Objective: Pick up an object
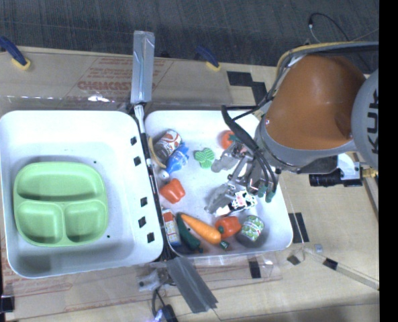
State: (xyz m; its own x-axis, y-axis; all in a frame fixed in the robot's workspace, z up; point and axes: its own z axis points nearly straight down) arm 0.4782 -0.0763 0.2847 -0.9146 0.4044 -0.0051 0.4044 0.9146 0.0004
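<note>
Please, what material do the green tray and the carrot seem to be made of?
Green tray: probably moulded plastic, matte, with one even colour and rounded compartment edges. Carrot: probably toy plastic, smooth and slightly glossy, in uniform bright orange; rubber is also possible.

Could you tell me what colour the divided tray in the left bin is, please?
Light green; the divided tray shows clearly in the camera view.

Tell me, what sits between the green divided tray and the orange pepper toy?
The camera view shows the bins' walls meeting there, with black clips along them.
</note>
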